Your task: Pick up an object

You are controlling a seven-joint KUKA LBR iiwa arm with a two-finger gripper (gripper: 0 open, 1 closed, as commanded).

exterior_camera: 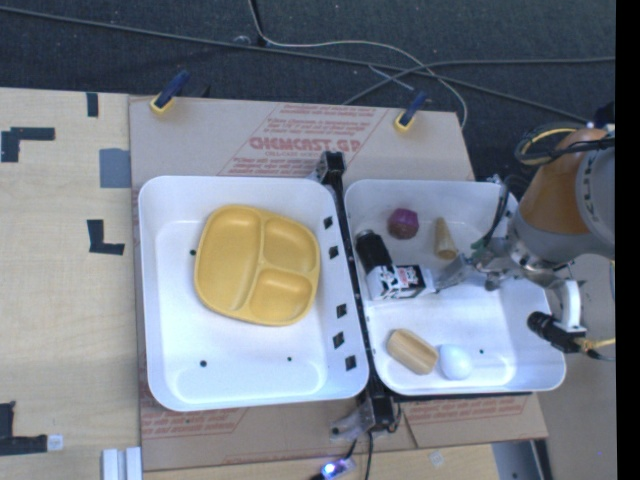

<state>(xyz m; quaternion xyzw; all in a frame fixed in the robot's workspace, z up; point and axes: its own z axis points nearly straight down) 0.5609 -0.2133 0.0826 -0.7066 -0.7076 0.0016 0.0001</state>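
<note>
Gripper (452, 271) sits low in the right bin (500, 368), reaching in from the right side w/ grey arm (560, 208) and orange band behind it. Fingers point left toward the bin's middle; whether they're spread or closed can't be told from this angle, and nothing is visibly between them.

Closest item: black-and-white carton (400, 281), just left of the fingertips, near-touching but contact unclear. Black cylinder (371, 249) lies against the carton's upper left, by the divider between bins. Tan cone (443, 236) stands just above the gripper tip, apart from it. Purple ball (403, 222) is further up-left, near the bin's back wall.

Front of the same bin: tan block (412, 351) w/ white egg-shaped object (455, 362) touching its right end; both well apart from the gripper, toward the near edge.

Left bin (170, 368) holds a yellow divided plate (256, 264), three compartments, lying flat approx. at bin centre, well away from the arm.

Both bins rest on a cardboard sheet (300, 138) clamped at the back corners.
</note>
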